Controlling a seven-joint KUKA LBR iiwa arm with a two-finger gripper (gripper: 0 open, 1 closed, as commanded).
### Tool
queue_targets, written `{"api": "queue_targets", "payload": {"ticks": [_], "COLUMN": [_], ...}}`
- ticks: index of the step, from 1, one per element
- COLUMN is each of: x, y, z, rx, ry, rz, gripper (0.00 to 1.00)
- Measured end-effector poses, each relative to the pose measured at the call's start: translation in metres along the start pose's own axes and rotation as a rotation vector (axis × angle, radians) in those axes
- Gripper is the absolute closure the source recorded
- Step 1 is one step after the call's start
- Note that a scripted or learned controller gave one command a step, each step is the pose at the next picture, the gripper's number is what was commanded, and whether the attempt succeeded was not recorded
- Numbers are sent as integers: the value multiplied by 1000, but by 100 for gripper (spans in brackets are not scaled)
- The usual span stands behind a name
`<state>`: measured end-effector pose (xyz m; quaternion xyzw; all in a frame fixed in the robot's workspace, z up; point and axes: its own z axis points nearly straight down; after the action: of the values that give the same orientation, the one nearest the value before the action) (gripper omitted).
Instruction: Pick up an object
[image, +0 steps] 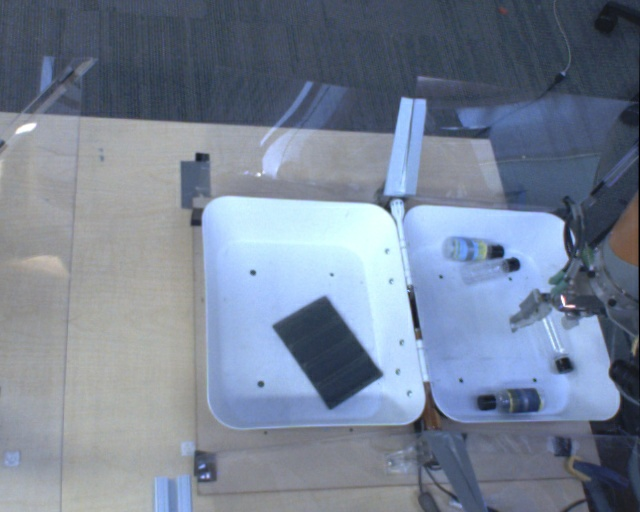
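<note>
My gripper (541, 308) reaches in from the right and hangs over the right bin (450, 375), near its right side. Just below it a clear tube with a black cap (558, 352) lies in that bin. A small bottle with a yellow and blue label (471, 249) lies at the bin's back, with a clear black-capped vial (492, 268) right beside it. A dark bottle with a yellowish label (510, 402) lies near the front wall. In the left bin (230, 300), a flat dark grey rectangular pad (327, 351) lies at an angle.
A metal bar (405, 150) stands behind the seam between the two bins. The wooden bench (100, 300) spreads out to the left. Small metal brackets (195, 180) sit at the corners of the left bin.
</note>
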<state>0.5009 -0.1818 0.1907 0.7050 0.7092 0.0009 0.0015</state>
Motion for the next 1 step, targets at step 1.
{"api": "queue_targets", "payload": {"ticks": [1], "x": [84], "y": [3], "z": [94], "rx": [-3], "ry": [1], "rz": [46], "gripper": [0]}}
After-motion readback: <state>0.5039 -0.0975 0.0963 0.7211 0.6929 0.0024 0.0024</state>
